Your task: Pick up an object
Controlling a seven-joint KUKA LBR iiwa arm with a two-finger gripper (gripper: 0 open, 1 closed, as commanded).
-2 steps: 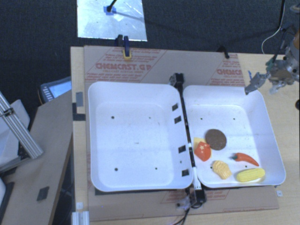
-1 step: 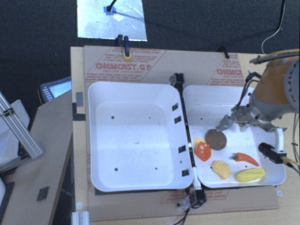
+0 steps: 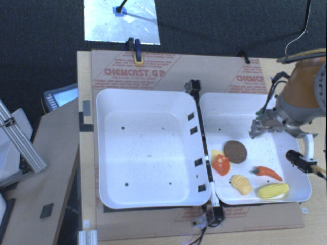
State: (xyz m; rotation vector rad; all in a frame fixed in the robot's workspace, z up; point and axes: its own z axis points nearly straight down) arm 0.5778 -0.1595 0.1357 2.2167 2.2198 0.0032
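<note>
1. Camera view shows two white bins side by side: the left bin bare, the right bin holding five small toy foods, all in its near half.
2. Those objects: a brown disc, an orange-red piece just beside it on the left with a yellow scrap under its far edge, a pale yellow lump, a red-orange pepper and a yellow corn cob by the near right corner.
3. The arm reaches in from the right, with the gripper over the right bin, on the far right side of the disc and apart from it.
4. Whether the gripper is released or clenched I cannot tell; nothing appears caught in it.
5. Step in hand, as I judge it: the approach. No object is lifted; all rest on the bin floor.
6. Next move calls for choosing a target, likely the disc as nearest, centring over it, then descending.
7. Risk: the disc lies flat and close to the orange-red piece, so a grasp may slip or nudge its neighbour.
</note>
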